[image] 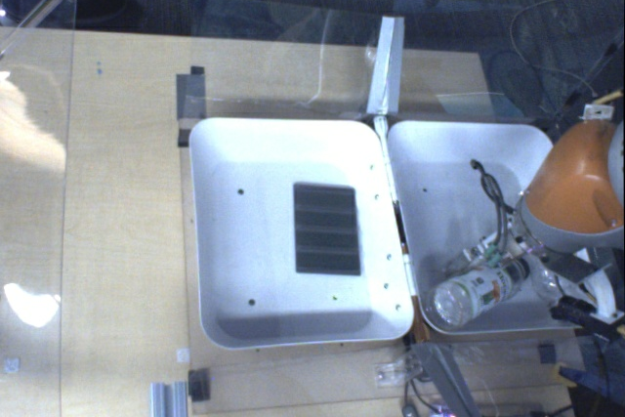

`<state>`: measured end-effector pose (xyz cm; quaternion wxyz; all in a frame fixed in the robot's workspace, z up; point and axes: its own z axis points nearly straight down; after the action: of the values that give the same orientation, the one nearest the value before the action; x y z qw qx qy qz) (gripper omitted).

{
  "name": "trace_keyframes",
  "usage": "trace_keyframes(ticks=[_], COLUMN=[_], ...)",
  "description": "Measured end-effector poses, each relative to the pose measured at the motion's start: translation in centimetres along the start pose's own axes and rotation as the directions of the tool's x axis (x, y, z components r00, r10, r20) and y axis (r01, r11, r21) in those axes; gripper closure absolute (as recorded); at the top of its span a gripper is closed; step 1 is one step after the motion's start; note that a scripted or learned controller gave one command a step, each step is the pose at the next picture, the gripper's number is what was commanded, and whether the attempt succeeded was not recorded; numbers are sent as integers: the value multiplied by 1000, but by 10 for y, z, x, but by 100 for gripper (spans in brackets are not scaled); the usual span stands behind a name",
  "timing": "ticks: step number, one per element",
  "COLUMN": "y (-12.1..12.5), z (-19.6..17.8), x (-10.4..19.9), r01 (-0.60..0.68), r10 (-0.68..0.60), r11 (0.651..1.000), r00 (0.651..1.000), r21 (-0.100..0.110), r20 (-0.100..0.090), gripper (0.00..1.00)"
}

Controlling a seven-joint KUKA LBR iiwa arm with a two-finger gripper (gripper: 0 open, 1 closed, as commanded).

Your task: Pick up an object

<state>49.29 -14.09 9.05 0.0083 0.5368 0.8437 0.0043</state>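
Two shallow white bins sit side by side on a pale wooden bench (98, 239). Largest, the left bin (244, 308) holds a dark ribbed rectangular pad (326, 228) at its centre, with bare white floor all around it. The right bin (439, 171) is open across its upper half. The grey arm with its orange band (578, 186) reaches over that bin's right edge. The gripper (510, 254) hangs low near the front wall, touching or just above a clear plastic bottle (473, 292) lying on its side; whether it is released or clenched cannot be told.
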Motion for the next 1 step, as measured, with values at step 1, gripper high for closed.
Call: trace_keyframes(ticks=[1], y=[4], z=[-13], x=[-2], r01=[1], r10=[0], r11=[1000], r00=[1000], r21=[-11], r20=[9], gripper=[100])
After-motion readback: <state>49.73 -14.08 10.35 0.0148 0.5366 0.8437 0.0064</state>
